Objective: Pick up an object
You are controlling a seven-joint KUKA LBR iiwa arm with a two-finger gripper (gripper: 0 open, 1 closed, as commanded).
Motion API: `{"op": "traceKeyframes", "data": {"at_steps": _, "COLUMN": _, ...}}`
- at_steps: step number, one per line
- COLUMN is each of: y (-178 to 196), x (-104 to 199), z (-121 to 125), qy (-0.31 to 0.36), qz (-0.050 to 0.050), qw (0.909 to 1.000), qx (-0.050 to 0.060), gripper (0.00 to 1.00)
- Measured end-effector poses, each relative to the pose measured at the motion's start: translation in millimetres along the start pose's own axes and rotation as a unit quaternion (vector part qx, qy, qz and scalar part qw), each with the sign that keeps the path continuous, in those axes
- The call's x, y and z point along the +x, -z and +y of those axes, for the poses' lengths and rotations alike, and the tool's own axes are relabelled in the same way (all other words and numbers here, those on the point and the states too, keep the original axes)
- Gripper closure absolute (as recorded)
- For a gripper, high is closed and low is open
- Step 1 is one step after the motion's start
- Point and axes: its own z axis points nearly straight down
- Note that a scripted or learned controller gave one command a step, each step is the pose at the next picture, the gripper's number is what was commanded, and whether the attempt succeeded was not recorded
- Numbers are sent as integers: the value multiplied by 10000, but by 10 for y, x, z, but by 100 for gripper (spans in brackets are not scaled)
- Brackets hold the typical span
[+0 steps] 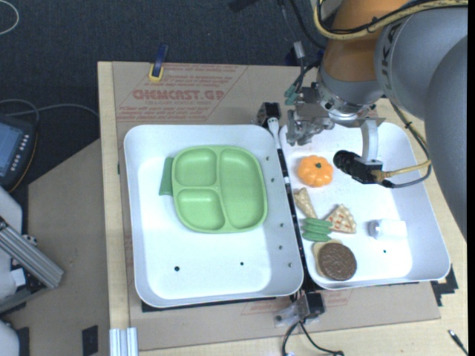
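Observation:
My gripper (300,130) hangs over the back left corner of the right bin (415,199), just behind a small orange pumpkin (315,170). Nothing shows in its grasp. In front of the pumpkin lie a pale wedge-shaped cracker (304,201), a pizza slice (342,219), green bean pods (318,230) and a round brown cookie (337,261). A small white and grey block (386,228) lies to the right of the pizza slice.
The left bin (148,236) holds a green divided plate (220,188). A black connector on a yellow cable (356,167) hangs right of the pumpkin. The divider between the bins (286,199) runs close to the gripper. The big grey arm (430,58) covers the back right.

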Motion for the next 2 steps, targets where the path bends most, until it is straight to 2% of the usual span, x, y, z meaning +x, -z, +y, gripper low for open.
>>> {"op": "traceKeyframes", "data": {"at_steps": 1, "y": 133, "x": 458, "z": 125, "qy": -2, "qz": 4, "qw": 10000, "qx": -2, "gripper": 100}}
{"op": "traceKeyframes", "data": {"at_steps": 2, "y": 89, "x": 514, "z": 108, "qy": -17, "qz": 0, "qw": 10000, "qx": 25, "gripper": 100}}
